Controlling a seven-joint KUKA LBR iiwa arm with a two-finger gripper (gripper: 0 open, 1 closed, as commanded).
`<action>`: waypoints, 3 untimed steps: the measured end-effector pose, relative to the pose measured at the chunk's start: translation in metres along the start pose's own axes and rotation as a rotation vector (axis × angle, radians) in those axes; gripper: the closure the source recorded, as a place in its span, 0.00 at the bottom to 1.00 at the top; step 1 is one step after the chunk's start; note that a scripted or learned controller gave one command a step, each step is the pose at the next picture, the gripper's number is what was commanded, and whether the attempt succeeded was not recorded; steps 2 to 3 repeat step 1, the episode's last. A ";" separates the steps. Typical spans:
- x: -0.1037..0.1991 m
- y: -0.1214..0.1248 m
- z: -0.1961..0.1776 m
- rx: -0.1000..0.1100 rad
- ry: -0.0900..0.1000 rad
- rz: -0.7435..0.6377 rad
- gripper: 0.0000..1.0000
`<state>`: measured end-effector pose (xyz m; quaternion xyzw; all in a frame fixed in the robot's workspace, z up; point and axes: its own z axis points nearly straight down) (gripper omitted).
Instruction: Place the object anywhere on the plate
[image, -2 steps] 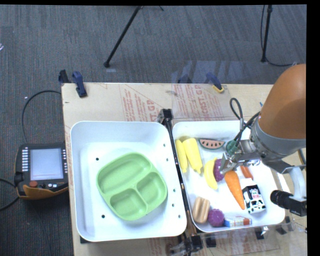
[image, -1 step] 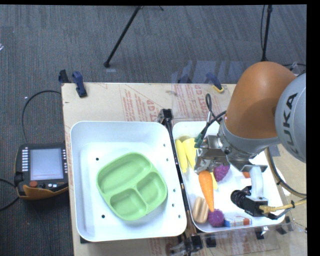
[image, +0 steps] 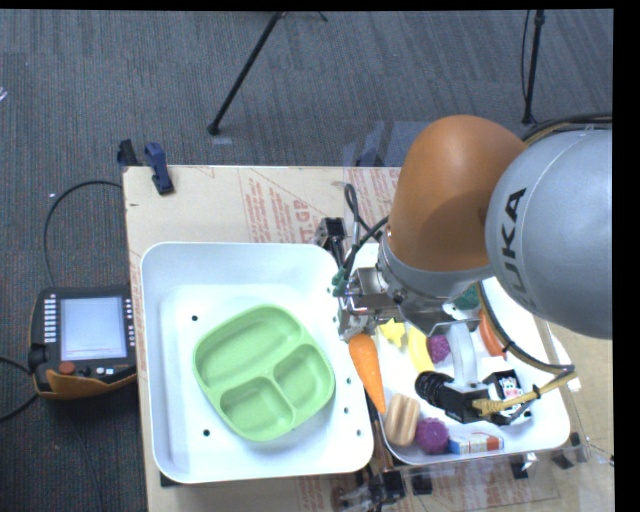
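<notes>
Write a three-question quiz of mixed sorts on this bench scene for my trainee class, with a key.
1. True or false: the light green three-compartment plastic plate lies in the left white bin.
2. Multiple choice: the orange toy carrot lies
A. on the plate
B. at the left edge of the right white bin
C. on the carpet
3. Fill in: the grey arm with the orange band hangs above the ______ bin.

Key: 1 true; 2 B; 3 right.
</notes>
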<state>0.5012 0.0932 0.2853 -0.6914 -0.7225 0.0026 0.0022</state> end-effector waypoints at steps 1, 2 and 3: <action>0.000 0.000 0.000 -0.001 -0.001 -0.001 0.00; 0.000 0.000 0.000 -0.001 -0.001 -0.001 0.00; 0.000 0.000 0.000 -0.001 -0.001 -0.001 0.00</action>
